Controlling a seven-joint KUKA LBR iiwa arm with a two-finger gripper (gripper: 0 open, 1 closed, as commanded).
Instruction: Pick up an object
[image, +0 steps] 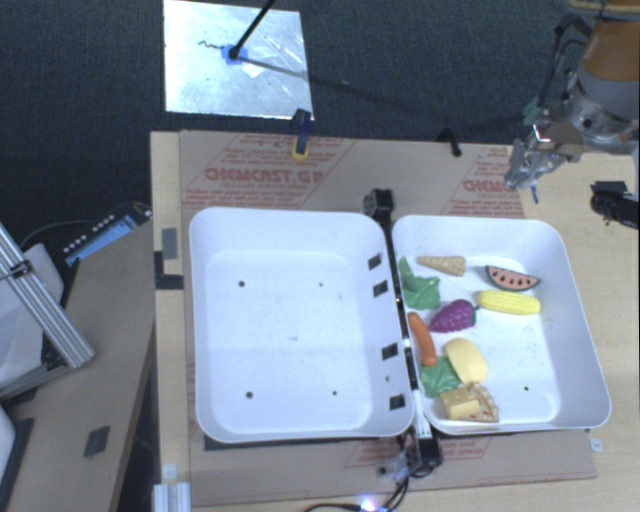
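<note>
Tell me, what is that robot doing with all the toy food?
Nothing is being handled yet. The robot arm's hand hangs above the bench, past the far edge of the right bin, with nothing in it. The toy food lies in that bin: a watermelon slice, corn, purple grapes, a carrot and more. The left bin sits beside it.

Toy foods, all lying in the right bin (570, 300), crowded toward its left half; a tan cone (442, 264) and a red watermelon slice (512, 277) at the back; yellow corn cob (509, 302) just below the slice; green leaf (418, 287) beside purple grapes (453, 315); orange carrot (423, 340) lengthwise along the left wall; yellow lemon (465, 360), another green piece (438, 377), and a tan waffle-like piece (470, 403) nearest the front.
</note>
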